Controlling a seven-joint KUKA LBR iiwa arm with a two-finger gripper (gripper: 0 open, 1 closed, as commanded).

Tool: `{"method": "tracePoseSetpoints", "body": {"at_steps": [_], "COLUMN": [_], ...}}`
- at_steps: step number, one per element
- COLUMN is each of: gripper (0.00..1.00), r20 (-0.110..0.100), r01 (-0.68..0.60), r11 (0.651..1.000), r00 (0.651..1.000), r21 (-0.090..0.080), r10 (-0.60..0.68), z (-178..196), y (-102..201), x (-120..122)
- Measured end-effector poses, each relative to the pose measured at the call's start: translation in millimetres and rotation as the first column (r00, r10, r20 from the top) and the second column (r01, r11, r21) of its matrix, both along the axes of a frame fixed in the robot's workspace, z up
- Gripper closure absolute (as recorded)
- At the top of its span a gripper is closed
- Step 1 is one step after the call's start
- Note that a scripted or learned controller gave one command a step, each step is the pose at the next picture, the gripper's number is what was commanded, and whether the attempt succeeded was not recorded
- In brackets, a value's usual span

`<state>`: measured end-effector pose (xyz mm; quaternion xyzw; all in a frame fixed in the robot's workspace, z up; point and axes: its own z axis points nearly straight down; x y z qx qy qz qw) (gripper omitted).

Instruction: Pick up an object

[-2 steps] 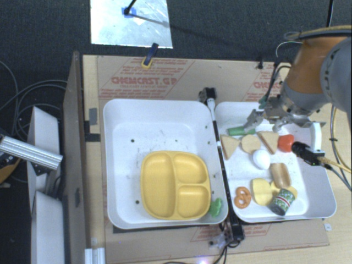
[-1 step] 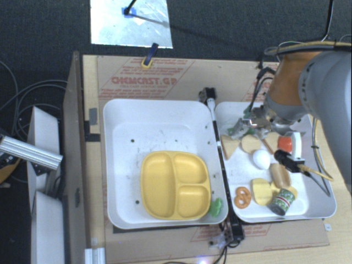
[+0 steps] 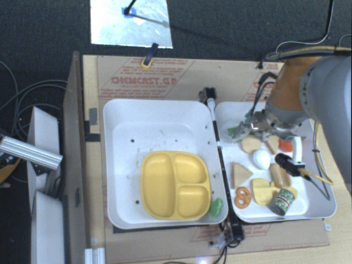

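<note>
**Entry: my gripper point(image 3: 248, 127), set low in the upper left part of the right bin point(image 3: 316, 209), close to the wall it shares with the left bin point(image 3: 126, 122).**

My arm point(image 3: 324, 87) comes in from the right and bends down at the wrist. I cannot tell whether my gripper is released or clenched, or whether it is grasping anything. A green piece point(image 3: 238, 130) lies right at it, with a tan piece point(image 3: 251, 144) just below. Nearer the front rim crowd the egg point(image 3: 260, 159), wedge point(image 3: 240, 174), pretzel point(image 3: 241, 197), yellow slab point(image 3: 262, 191) and can point(image 3: 282, 201). Open floor here is the strip along the far wall. In the left bin the yellow plate point(image 3: 175, 185) fills the front right, and the far half is open.
</note>
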<state>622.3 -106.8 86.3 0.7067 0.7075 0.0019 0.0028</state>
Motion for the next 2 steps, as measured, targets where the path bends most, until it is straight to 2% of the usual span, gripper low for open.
{"method": "tracePoseSetpoints", "body": {"at_steps": [1,2], "gripper": [1.0,1.0], "r20": [0.002,-0.001], "r01": [-0.001,-0.01], "r11": [1.0,1.0], "r00": [1.0,1.0], "r21": [0.001,0.006], "r10": [0.001,0.01], "z": [11.1,103.4], "y": [0.5,76.4], "x": [0.6,-61.1]}}
